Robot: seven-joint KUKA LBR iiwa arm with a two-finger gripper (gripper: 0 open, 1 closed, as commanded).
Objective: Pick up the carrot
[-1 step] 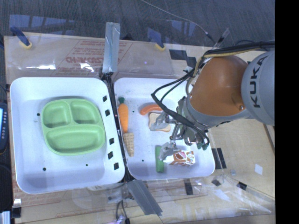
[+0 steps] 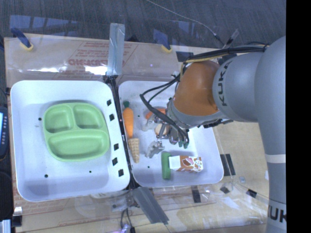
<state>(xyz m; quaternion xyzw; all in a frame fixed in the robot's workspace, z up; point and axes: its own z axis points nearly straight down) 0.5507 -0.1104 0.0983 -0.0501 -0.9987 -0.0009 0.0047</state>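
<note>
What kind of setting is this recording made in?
Probably a robotics lab bench for pick-and-place trials: two white bins taped side by side on plastic sheeting, toy food such as a carrot and a green divided plate, and a KUKA arm with trailing cables.

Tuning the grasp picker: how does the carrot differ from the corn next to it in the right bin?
The carrot is smooth orange with a green top; the corn is pale yellow and bumpy. The carrot is longer than the corn. The carrot sits further up the view, the corn just below it, nearly end to end. Both lie lengthwise along the right bin's left wall, apart from the gripper.
</note>
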